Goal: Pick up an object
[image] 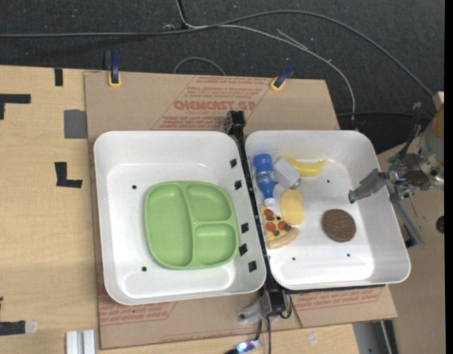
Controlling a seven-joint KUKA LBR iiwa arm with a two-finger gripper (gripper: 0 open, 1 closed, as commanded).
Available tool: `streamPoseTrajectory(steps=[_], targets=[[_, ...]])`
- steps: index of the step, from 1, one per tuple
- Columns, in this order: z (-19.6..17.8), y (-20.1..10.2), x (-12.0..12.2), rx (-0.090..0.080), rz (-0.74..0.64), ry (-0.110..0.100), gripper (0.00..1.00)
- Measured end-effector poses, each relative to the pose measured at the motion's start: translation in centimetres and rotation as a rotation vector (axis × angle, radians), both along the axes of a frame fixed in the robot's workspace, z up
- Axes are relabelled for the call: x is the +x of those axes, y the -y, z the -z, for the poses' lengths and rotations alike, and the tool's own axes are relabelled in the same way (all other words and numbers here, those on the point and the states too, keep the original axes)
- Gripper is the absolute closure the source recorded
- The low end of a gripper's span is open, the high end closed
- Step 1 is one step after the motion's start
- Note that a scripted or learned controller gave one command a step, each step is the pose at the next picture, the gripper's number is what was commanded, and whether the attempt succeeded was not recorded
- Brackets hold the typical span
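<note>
The right bin (pixel 359 271) holds several small objects. A blue bottle (pixel 263 174) lies along its left wall, with a grey block (pixel 287 172) and a yellow banana (pixel 309 167) beside it. Below them lie a pale yellow piece (pixel 292 207) and a pizza slice toy (pixel 274 229). A round brown disc (pixel 339 225) sits toward the bin's right side. My gripper (pixel 365 189) reaches in over the right rim of this bin, above and to the right of the brown disc, with nothing seen in its grasp.
The left bin (pixel 116 198) holds a green divided plate (pixel 189 223). Both bins rest on a cardboard sheet (pixel 212 98) clamped at its far edge. A black divider (pixel 245 190) runs between the bins. Cables trail across the dark floor behind.
</note>
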State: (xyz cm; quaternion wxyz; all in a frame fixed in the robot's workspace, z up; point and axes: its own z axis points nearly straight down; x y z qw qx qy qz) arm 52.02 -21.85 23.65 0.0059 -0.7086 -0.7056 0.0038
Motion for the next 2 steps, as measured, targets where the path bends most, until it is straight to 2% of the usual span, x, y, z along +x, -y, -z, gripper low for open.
streamPoseTrajectory(steps=[1,2], targets=[[-0.7,-0.1,0.3,-0.003,-0.005,0.012,0.00],[3.7,-0.4,0.2,-0.002,-0.005,0.008,0.00]])
